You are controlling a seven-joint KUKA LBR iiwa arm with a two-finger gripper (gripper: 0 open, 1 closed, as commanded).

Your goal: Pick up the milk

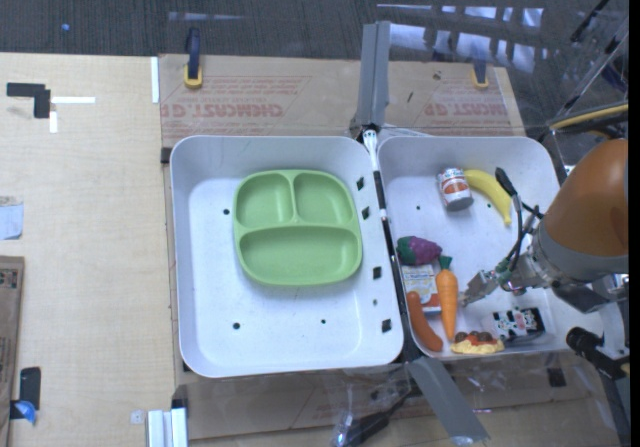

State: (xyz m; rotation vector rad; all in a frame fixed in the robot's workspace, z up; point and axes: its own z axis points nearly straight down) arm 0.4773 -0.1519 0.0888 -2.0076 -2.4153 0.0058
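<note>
Two white bins side by side: the left bin [200,265] carries a green plate [297,227], and the right bin [535,160] is where the action is. The arm [598,205] reaches in from the right, orange band up high, wrist angled down over the near right part of that bin. The gripper [487,283] hangs just right of the carrot [447,297], low over the floor of the bin, and nothing can be seen in its hold. Clenched or released? Cannot tell; the tip is a small grey tangle of metal and cable.

Now, the milk [521,322]: my best guess is the small black-and-white carton lying near the near right corner, just beside the gripper on its near right and apart from it. So this reads as the approach, with no grasp yet. The next move calls for a short shift toward the near right, squaring up over the carton and dropping straight down without nudging it into the wall.

Trouble spots: the carton's print is too small to read, and a pale box [420,284] half hidden under the carrot could be the milk instead. The arm's body covers the bin's right wall. A banana [490,192] and a can [455,188] sit far off, well clear.
</note>
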